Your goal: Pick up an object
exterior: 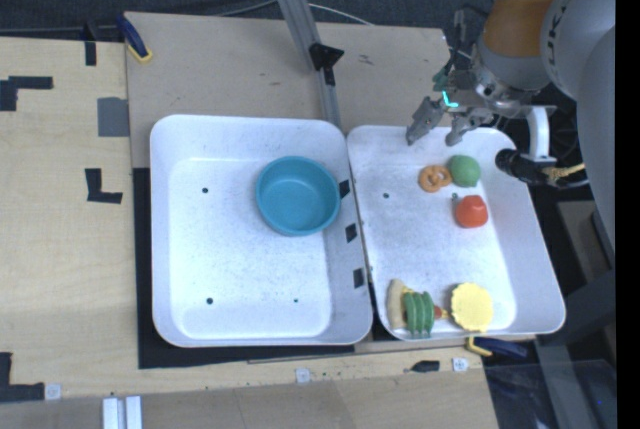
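My gripper (440, 129) hangs over the far edge of the right bin (400, 217), its two dark fingers spread open with nothing between them. Just below it lie an orange ring-shaped toy (433, 179), a green ball (464, 168) and a red tomato-like piece (470, 211). At the bin's near edge rest a green and cream vegetable toy (412, 309) and a yellow ridged piece (471, 305). A blue bowl (297, 195) sits in the left bin (200, 247).
A grey metal pole (300, 17) slants across the bench behind the bins and ends at the divide between them. Black clips (351, 233) line that divide. Cables loop behind the arm at the upper right.
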You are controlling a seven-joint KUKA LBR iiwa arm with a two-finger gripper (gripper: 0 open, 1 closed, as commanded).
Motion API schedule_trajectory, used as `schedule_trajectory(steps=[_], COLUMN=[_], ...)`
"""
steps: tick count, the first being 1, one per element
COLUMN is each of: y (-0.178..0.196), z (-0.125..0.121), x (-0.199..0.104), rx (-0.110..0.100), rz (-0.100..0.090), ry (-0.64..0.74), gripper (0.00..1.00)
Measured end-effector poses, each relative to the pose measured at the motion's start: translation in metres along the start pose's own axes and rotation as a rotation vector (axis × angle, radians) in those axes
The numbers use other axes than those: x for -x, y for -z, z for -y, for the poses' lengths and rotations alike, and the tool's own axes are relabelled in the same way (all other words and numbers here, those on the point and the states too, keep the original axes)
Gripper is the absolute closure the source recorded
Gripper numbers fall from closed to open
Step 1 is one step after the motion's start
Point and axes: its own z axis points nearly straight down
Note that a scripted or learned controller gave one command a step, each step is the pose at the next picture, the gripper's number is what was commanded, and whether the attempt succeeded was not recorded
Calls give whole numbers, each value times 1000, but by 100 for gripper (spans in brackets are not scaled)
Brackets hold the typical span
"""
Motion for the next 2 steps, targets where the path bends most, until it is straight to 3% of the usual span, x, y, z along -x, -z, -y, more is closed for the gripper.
schedule_trajectory(steps=[1, 2], y=[0, -52], z=[0, 6], x=[0, -9], rx=[0, -4], rz=[0, 0], ry=[0, 0], gripper=[0, 0])
